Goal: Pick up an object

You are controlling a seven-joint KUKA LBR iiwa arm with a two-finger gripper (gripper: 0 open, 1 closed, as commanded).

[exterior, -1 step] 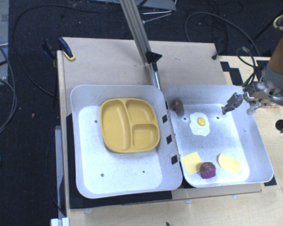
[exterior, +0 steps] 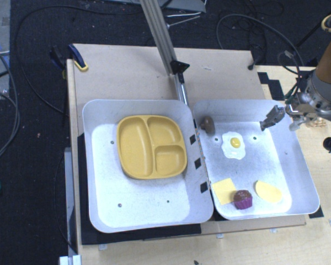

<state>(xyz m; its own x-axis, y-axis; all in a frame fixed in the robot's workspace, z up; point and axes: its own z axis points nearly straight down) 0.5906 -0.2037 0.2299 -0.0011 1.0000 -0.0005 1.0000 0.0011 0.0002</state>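
While the arm reaches in from the right edge of the frame, its hand (exterior: 283, 119) hangs over the upper right corner of the right bin (exterior: 303, 164), fingers parted and holding nothing, one dark finger slanting down-left toward the bin floor. Contents of the right bin: fried-egg toy (exterior: 234, 146) at centre, nearest the hand and lying flat with bare floor around it, so judged the readiest candidate for a pick; small brown-grey lump (exterior: 207, 125) tight against the upper left wall, where the rim would crowd a finger; yellow square slice (exterior: 224, 191) and purple piece (exterior: 243, 199) touching one another at the lower left, a pairing likely to shift together under a grasp; yellow oval piece (exterior: 268, 191) lower right, apart from the others. Contents of the left bin (exterior: 99, 203): yellow divided tray (exterior: 152, 147), upright and centred, well away from the hand. Both bins sit side by side on the table (exterior: 127, 70), under a slanting metal pole (exterior: 157, 26). No item is lifted yet.
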